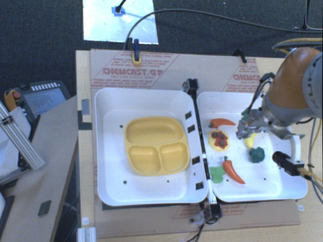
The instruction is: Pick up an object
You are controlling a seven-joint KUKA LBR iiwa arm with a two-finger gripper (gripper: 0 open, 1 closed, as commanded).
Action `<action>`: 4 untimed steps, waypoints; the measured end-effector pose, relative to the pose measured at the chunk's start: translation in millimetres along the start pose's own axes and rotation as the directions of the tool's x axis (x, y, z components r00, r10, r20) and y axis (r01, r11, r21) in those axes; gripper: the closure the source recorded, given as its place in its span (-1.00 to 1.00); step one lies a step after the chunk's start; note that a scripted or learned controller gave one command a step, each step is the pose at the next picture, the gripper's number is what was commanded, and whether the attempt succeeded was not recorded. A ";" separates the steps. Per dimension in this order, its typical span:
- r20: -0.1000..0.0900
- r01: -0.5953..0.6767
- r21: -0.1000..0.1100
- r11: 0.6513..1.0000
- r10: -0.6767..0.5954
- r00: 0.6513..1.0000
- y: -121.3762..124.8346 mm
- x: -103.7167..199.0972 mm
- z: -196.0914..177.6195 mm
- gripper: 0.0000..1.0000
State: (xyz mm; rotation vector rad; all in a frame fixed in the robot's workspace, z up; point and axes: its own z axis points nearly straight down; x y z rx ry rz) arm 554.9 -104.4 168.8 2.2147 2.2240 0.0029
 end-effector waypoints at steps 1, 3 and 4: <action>0.001 0.001 -0.004 1.000 -0.001 1.000 2.0 -0.3 -53.8 1.00; -0.001 0.004 0.000 1.000 -0.004 1.000 24.5 48.1 -69.9 1.00; -0.001 0.002 0.000 1.000 -0.002 1.000 42.2 96.8 -57.1 1.00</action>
